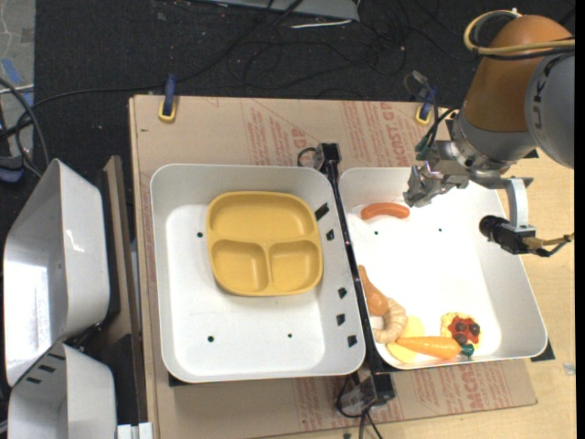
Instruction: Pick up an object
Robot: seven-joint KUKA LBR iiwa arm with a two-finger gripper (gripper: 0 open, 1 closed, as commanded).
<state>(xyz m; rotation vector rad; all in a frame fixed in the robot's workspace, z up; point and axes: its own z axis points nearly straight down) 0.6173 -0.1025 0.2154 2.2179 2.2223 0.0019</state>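
Orange-red sausage-shaped toy (385, 211) lies flat in the upper left part of the right-hand shallow white bin (457, 268), right of the frame's centre, its length running roughly left to right. Nothing else touches it, and bare white floor surrounds it.

Just beside its right end, slightly higher in the frame, hangs the dark grey two-finger gripper (422, 190). From this angle I cannot tell whether the gripper is spread or closed, and the sausage is not seen held in it. The grey arm with its orange band (514, 58) rises from there toward the upper right corner of the frame.

Well apart from the sausage, along the lower edge of the same bin, sits a cluster of toy food: an orange carrot (430, 345) lying sideways, a pale curled shrimp-like piece (394, 319) touching it from above, a slim orange piece (371, 287) slanting up along the bin's left wall, and a small yellow item with red and green spots (462, 327) near the lower right.

Left of centre, the second shallow white bin (183, 327) holds a yellow three-compartment plastic plate (265, 243) in its upper half.

Both bins rest on a brown cardboard-coloured board (265, 122), with a yellow clamp (167, 108) at its upper left edge.
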